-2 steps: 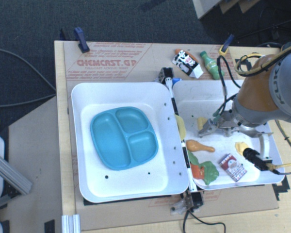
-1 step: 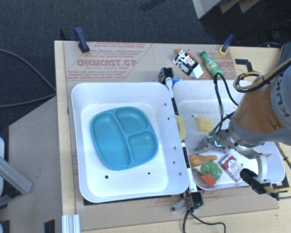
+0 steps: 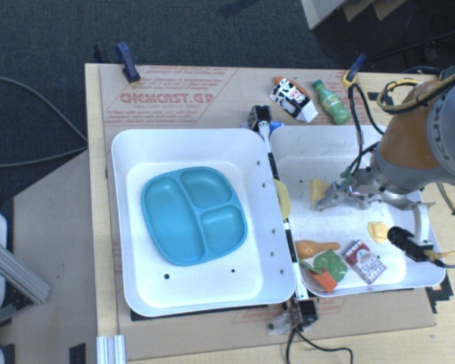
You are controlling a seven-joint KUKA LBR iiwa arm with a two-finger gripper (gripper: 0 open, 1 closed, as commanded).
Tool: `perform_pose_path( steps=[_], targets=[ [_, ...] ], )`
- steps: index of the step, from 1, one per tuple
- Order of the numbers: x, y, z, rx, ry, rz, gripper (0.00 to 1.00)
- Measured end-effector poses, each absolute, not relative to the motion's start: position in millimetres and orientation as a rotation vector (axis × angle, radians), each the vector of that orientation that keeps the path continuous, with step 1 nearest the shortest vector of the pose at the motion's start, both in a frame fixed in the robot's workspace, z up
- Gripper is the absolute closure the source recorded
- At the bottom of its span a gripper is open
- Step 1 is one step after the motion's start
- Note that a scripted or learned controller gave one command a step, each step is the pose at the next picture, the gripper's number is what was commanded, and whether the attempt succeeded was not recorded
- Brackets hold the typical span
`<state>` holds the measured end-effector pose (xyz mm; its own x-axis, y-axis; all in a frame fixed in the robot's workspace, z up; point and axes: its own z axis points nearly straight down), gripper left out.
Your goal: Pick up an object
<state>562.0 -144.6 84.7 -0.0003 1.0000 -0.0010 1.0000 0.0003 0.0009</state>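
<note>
The right bin [image 3: 318, 144] holds several small objects. A yellow piece [image 3: 318, 189] lies near its left wall, and a smaller yellow piece [image 3: 377, 230] lies further right. A red and white packet [image 3: 364, 261] sits at the front. An orange carrot-like toy [image 3: 315, 246], a green leafy toy [image 3: 331, 263] and a small orange-red piece [image 3: 325, 280] are bunched in the front left corner. My gripper [image 3: 335, 196] is low inside this bin, just right of the larger yellow piece, with the grey and orange arm [image 3: 409, 146] behind it.
A blue divided plate [image 3: 194, 214] lies in the left bin [image 3: 136, 154]. Behind the right bin, on the bench, are a black and white cow-patterned item [image 3: 292, 98] and a green bottle [image 3: 332, 102]. Blue clamps [image 3: 127, 61] grip the board's back edge.
</note>
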Motion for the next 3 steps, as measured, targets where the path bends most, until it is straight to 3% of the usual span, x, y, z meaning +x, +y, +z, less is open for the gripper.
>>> perform_pose_path(
  steps=[1,2,3],
  targets=[
    [628.8,-116,85,2.219,2.223,0.001,0.00],
    [629.1,-116,95,2.216,2.223,0.000,1.00],
    [635.4,-41,185,2.219,2.223,0.003,1.00]
  ],
)
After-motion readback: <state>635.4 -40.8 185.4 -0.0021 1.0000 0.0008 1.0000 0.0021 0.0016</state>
